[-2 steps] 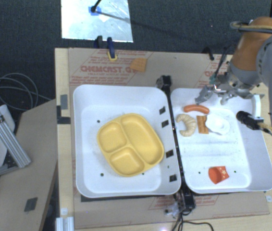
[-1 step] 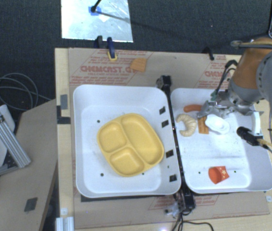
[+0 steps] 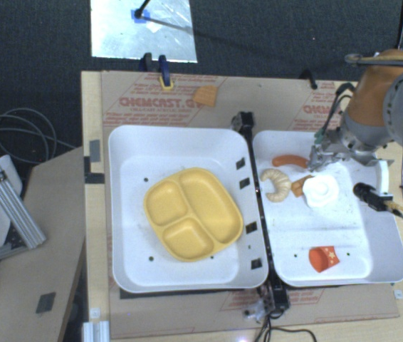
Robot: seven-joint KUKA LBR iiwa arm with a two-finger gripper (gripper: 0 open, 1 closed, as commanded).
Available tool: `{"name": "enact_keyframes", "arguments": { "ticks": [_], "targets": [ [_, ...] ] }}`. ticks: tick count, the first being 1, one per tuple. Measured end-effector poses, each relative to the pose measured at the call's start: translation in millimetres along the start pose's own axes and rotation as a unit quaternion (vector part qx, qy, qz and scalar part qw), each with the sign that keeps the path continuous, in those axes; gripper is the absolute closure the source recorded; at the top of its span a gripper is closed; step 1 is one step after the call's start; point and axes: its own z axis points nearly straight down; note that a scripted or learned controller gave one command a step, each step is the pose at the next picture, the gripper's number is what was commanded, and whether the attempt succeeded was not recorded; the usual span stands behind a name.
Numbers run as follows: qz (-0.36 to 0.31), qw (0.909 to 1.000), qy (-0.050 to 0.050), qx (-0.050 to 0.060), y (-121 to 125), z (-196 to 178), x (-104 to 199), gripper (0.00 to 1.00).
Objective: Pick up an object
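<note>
The right bin (image 3: 383, 251) holds several items. An orange sausage (image 3: 289, 161) lies near its back edge, and a tan croissant (image 3: 276, 184) sits just in front of it. A white round object (image 3: 321, 191) rests beside a small orange piece (image 3: 299, 187). A red-orange cup (image 3: 322, 258) lies on its side near the front. My gripper (image 3: 321, 154) hangs low over the back of the right bin, just right of the sausage's end and just behind the white object. Nothing visibly hangs from it.
A yellow divided plate (image 3: 191, 212) lies in the middle of the left bin (image 3: 127, 262). A black divider with clips (image 3: 253, 191) runs between the bins. The arm (image 3: 386, 98) comes in from the right above the right bin's back corner. A tan scrap (image 3: 205, 95) lies on the cardboard behind the bins.
</note>
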Motion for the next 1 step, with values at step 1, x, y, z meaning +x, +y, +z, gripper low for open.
{"name": "enact_keyframes", "arguments": {
  "ticks": [1],
  "targets": [
    [0.000,1.0000,0.000,0.000,-0.1,0.4,0.1,0.00]
  ]
}}
